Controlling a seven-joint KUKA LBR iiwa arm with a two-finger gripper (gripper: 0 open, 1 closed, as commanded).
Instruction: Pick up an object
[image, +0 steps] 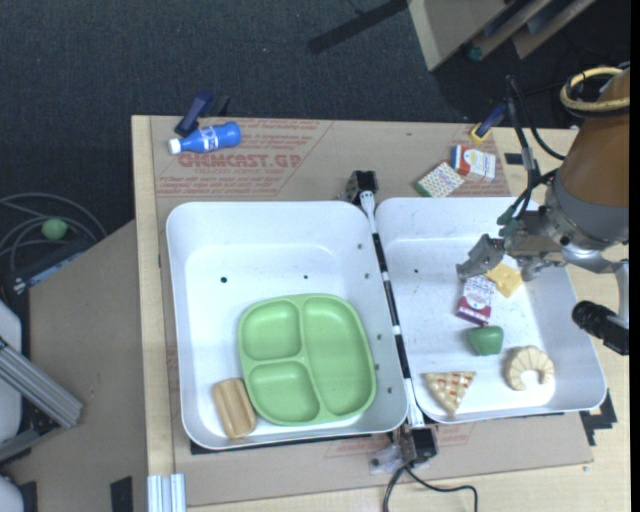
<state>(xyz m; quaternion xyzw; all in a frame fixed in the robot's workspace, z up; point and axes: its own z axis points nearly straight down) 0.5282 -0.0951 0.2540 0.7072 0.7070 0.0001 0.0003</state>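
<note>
Over on the left of the worktop (150, 300), the left bin (200, 250) carries a green divided plate (305, 358) with a tan bread slice (233, 407) tucked at its eight o'clock, touching the plate's edge. At twelve o'clock from that bin, a blue and white bottle (205, 137) lies flat on the bare board. Moving right across the divider, the right bin (425, 240) shows a pizza wedge (450, 388) down at its six o'clock, a green pepper (485, 340) just above and to the right, and a croissant (528, 366) at the pepper's four o'clock. A red and white packet (476, 298) sits touching the pepper's top, and a yellow cheese wedge (506, 279) lies at the packet's two o'clock. The claw (487, 257) hangs directly over them, at twelve o'clock from the packet, its dark fingers spread and released, nothing between them.
</note>
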